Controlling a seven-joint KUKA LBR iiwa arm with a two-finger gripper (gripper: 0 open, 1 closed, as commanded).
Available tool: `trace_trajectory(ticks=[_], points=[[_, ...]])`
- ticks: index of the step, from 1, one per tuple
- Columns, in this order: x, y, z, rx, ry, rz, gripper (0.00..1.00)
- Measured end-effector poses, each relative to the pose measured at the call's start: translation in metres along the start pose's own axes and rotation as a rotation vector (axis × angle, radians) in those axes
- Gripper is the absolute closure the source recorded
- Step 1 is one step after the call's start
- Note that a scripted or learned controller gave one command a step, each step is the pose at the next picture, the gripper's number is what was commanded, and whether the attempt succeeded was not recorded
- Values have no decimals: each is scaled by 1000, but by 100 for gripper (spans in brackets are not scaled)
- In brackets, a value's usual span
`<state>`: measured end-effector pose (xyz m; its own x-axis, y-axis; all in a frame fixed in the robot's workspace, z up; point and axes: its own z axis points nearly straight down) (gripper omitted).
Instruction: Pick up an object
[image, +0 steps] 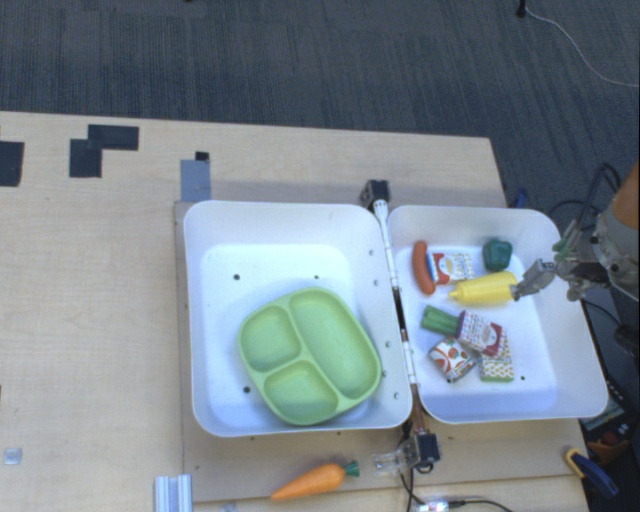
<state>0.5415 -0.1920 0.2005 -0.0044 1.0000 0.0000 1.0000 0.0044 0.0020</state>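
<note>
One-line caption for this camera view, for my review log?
Gripper at the yellow toy in the right bin among small items; green divided plate in the left bin.

Glossy white plastic bins (230, 250); smooth matt green plate (308, 355); pale wood bench (90, 330).

Grey metal claw (536, 278) with slim pale fingers; behind it a boxy grey wrist, orange band above, dark cables trailing nearby.

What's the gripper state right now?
Gripper: cannot be told whether open or closed. It sits over the right bin, beside the right end of the yellow toy; no object is visibly gripped.
</note>
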Motion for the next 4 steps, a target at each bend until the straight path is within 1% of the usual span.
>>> trace_trajectory(ticks=[1,2,3,4], points=[[44,-18,90,-22,-6,4,0],[107,-48,110,-22,-8,2,0],[104,-46,98,-29,-14,6,100],[181,42,15,-3,2,0,100]])
